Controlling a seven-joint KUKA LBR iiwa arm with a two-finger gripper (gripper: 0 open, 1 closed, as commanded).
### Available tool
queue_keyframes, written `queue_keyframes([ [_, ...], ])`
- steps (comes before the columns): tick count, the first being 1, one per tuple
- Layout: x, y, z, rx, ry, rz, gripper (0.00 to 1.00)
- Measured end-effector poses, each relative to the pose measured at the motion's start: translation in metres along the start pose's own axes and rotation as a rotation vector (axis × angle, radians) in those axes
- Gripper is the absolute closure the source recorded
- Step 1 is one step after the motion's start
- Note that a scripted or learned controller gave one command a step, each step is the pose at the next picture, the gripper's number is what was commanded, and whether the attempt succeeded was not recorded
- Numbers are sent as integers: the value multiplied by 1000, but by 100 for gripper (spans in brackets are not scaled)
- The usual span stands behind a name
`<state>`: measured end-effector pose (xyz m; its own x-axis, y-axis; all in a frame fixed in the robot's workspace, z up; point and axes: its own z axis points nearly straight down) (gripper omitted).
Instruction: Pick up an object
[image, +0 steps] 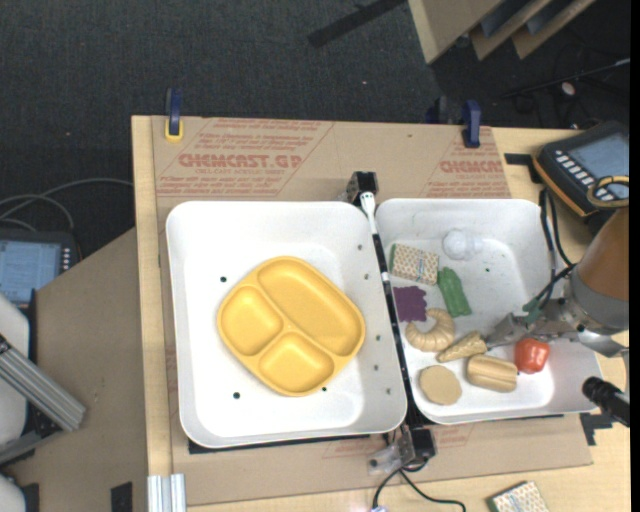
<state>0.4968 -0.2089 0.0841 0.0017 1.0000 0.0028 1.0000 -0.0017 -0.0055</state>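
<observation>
Nearest the lens, at the front of the right bin (470, 212), lie a tan round biscuit (439, 384) and a bread roll (491, 373); I place everything else from that roll. Just right of it sits a red tomato (532, 354). Left of it and a little further back are a wedge (461, 348) and a croissant (429, 331). Further back still stand a green piece (453, 292), a purple piece (408, 300) and a cracker (414, 263). Far left of the roll, a yellow divided tray (290, 324) fills the other bin.

My jaws (508, 328) hover just behind the roll, close to the tomato; whether they are open or closed I cannot tell, and nothing sits visibly between them. I judge the tomato or roll the best target. Coming straight down, centred on one item, should avoid nudging its neighbours.
</observation>
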Motion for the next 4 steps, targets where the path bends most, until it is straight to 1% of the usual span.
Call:
queue_keyframes([
  [1,0,3,-11,-7,-4,0,100],
  [2,0,3,-10,-7,-3,0,0],
  [3,-11,-16,-1,-4,7,-6,0],
  [4,-14,-17,-12,-7,-1,-3,100],
])
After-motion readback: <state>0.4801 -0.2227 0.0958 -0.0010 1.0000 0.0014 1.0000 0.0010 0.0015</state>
